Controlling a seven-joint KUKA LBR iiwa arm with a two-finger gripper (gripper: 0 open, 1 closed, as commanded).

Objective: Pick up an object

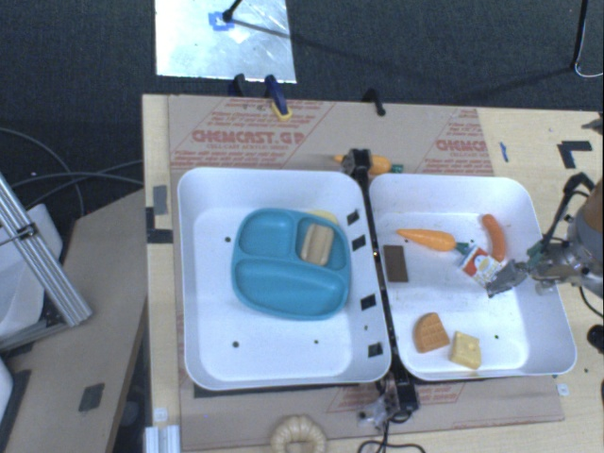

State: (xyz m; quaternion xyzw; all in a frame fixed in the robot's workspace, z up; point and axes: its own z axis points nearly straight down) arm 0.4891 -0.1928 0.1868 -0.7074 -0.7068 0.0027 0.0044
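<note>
**Gripper low over the right bin, beside a small red-and-white packet**

The bench [528, 130] fills most of the frame, its top covered by a brown printed board. Two white bins sit on it side by side: the left bin [208, 281] and the right bin [528, 281], meeting along a black clipped seam at the centre.

In the left bin lies a blue divided plate [274, 286], and a tan block-shaped item [317, 243] rests in its upper right compartment.

The arm [590, 225] enters at the right edge of the frame, and the gripper [505, 279] hangs over the right side of the right bin. Whether its jaws stand wide or narrow cannot be told from this angle, and nothing is seen between them.

The loose things lie in the right bin. An orange carrot [427, 240] lies across the upper middle. A reddish sausage [494, 234] stands to its right, near the gripper. A red-and-white packet [479, 264] sits just left of the gripper tip; contact cannot be made out. A dark brown bar [395, 263] lies near the seam. At the bottom, a brown toast-like slice [431, 332] and a pale yellow cracker [465, 349] lie close together.
</note>
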